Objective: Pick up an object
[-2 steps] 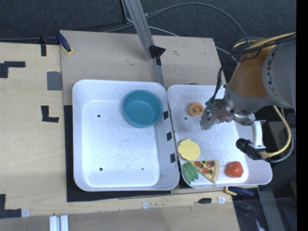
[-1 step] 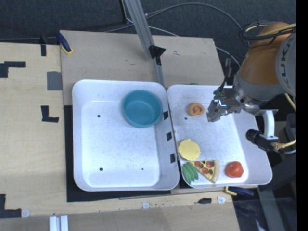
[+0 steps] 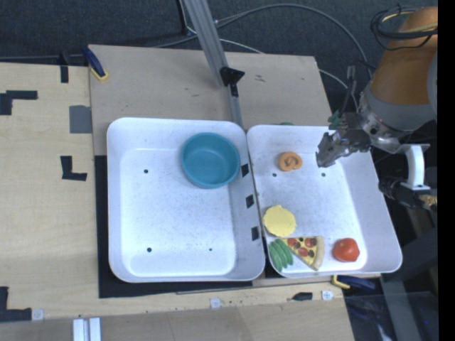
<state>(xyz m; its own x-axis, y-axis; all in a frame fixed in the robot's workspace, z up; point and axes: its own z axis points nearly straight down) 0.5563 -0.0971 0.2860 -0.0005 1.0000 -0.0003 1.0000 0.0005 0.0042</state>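
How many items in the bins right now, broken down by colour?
Blue: 1, the bowl in the left bin
Orange-brown: 1, the pretzel-like piece
Yellow: 1, the round piece
Green: 1, the pod-like piece
Red: 1, the tomato
Multicoloured: 1, the pizza slice
Total: 6, with 5 of them in the right bin

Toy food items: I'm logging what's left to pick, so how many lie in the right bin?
5. Pretzel near the hand; yellow piece mid-left; green pods, pizza slice and tomato along the near edge. None seem hidden.
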